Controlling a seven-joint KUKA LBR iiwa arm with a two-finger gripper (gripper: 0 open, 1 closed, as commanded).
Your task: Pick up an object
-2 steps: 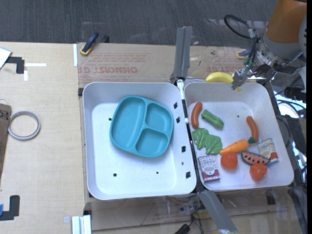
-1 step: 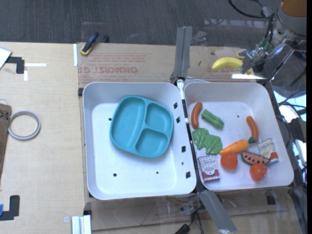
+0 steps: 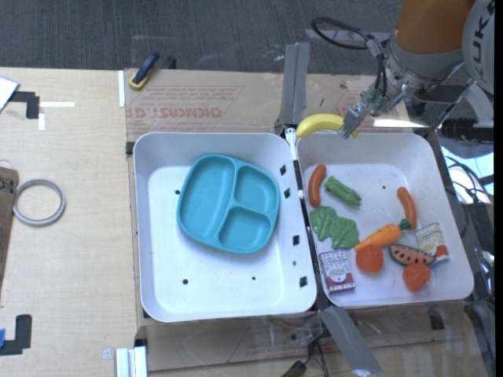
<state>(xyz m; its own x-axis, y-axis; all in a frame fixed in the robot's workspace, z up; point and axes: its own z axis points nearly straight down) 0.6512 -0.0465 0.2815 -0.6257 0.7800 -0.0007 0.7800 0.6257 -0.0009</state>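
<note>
My gripper hangs over the back left corner of the right bin. A yellow banana sticks out to the left from between its fingers, lying across the bin's back rim, and the fingers are shut on the banana's right end. Below in the right bin lie a red sausage, a green pepper, a green leaf, a carrot, a second sausage, a tomato, a watermelon slice and two small cartons.
The left bin holds a teal divided plate. A grey post rises behind the divider between the bins. A tape roll lies on the bench at far left. Cables hang near the arm's wrist.
</note>
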